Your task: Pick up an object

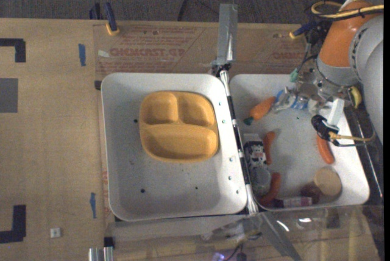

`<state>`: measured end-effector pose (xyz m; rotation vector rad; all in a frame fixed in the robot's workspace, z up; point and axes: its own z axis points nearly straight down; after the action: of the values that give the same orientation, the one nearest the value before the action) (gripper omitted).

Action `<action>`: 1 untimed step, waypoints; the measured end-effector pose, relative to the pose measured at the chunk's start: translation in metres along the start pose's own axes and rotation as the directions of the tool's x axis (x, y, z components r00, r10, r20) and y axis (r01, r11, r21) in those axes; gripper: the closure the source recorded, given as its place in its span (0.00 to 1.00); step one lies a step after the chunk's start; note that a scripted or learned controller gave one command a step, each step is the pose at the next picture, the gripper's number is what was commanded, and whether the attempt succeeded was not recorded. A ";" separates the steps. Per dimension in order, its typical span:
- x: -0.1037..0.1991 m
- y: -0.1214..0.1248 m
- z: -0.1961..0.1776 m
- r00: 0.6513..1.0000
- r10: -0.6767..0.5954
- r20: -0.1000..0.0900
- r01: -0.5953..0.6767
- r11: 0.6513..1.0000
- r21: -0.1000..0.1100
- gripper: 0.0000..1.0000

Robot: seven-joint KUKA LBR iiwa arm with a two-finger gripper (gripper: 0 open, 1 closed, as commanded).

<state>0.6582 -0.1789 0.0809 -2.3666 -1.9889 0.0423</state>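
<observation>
The arm's gripper (291,99) sits low in the upper part of the right bin (359,189), at the right of the frame; whether its jaws are apart or together I cannot tell, since wrist and cabling crowd the view.

Closest to it, just left, lies an orange carrot-shaped toy (262,109) with a green tip, slanting toward the divider between the bins; it looks light, stiff and smooth, likely plastic, so probably a little slippery; a grip across its thicker middle seems safest, the taper being liable to squirt out.

Lower in the same bin lie a small orange stick (268,146), a red-orange sausage shape (325,149) near the right wall, a tan round block (328,181), and a cluster of small items (261,173) along the divider; a black cable loop (324,128) hangs by the wrist and could snag.

The left bin (122,180) holds a yellow divided tray (178,126), well apart from the arm.
</observation>
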 end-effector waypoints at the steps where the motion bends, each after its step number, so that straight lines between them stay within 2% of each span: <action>1: 0.003 0.000 -0.010 1.000 -0.002 0.000 0.002 1.000 0.001 1.00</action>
<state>0.6588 -0.1764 0.0908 -2.3639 -1.9911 0.0433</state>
